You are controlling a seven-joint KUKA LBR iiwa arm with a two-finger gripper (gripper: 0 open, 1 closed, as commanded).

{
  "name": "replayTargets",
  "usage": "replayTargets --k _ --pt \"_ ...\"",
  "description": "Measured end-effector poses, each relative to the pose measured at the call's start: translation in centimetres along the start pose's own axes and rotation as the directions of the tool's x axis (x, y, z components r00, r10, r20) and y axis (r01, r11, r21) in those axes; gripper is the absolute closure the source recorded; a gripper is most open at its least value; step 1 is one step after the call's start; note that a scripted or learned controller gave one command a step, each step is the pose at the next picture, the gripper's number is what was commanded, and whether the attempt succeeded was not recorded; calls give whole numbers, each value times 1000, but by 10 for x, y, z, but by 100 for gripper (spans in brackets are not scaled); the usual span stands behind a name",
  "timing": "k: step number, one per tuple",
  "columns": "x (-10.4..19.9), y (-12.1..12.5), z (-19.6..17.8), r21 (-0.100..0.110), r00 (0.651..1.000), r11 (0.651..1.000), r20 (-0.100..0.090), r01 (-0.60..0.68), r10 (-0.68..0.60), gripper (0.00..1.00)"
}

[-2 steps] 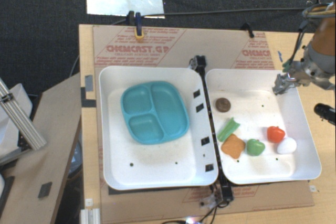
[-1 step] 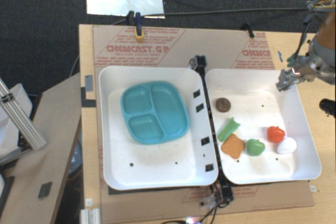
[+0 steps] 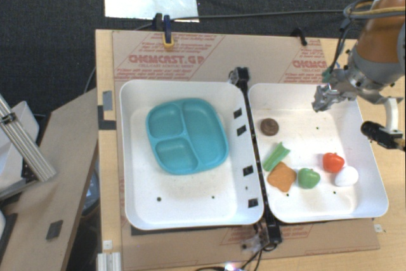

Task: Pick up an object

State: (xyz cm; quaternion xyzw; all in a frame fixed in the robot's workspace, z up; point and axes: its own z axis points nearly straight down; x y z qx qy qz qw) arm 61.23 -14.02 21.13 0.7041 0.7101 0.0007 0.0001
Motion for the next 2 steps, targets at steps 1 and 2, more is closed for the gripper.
replayTargets --k 1,2 --pt "49 9 6 0 1000 1000 1 -2 2 100" --pt "99 10 11 0 1000 1000 1 -2 2 100"
